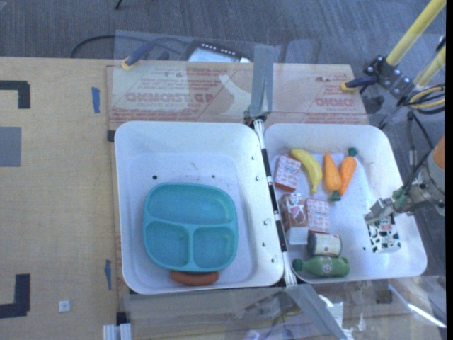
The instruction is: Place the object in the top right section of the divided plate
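The tool (382, 210) sits low over the right edge of the right shallow white bin (368, 137), directly above a small white carton with black patches (383, 236); whether its tips are apart or together cannot be determined, and nothing is visibly clamped between them.

The right bin contains a yellow banana (306, 167), two orange carrots (338, 173), a red-and-white packet (287, 173), a brown-and-red snack pouch (306, 212), a small can with a cream label (324, 244) and a green bottle lying on its side (322, 265).

The left shallow white bin (141, 144) contains the teal divided plastic plate (190, 227), all sections vacant. A reddish sausage (194, 278) lies just beside the plate's near rim.
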`<state>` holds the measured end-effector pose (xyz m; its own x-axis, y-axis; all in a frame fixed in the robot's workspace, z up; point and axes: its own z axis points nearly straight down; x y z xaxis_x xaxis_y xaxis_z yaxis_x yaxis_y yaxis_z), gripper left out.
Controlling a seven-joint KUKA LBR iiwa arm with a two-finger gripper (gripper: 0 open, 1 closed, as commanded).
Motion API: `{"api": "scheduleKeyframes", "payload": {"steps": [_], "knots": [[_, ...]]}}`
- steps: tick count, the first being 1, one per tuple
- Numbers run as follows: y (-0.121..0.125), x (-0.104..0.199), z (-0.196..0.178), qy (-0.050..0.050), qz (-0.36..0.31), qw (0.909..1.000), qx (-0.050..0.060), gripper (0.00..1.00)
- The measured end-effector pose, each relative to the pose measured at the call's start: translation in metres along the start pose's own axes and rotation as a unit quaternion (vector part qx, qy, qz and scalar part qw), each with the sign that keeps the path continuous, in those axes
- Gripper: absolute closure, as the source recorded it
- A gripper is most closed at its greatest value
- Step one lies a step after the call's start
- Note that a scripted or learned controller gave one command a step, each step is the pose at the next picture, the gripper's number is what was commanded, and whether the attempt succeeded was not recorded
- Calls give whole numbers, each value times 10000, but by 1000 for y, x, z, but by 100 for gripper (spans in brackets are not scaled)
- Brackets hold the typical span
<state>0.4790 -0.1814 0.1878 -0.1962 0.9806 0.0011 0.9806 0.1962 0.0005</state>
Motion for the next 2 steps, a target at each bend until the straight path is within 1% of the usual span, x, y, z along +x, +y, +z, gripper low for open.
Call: {"api": "scheduleKeyframes", "payload": {"steps": [1, 2], "knots": [[102, 66, -73, -7, -1386, 9903, 1, 100], [159, 229, -55, -5, -3355, 9420, -6, 100]]}}
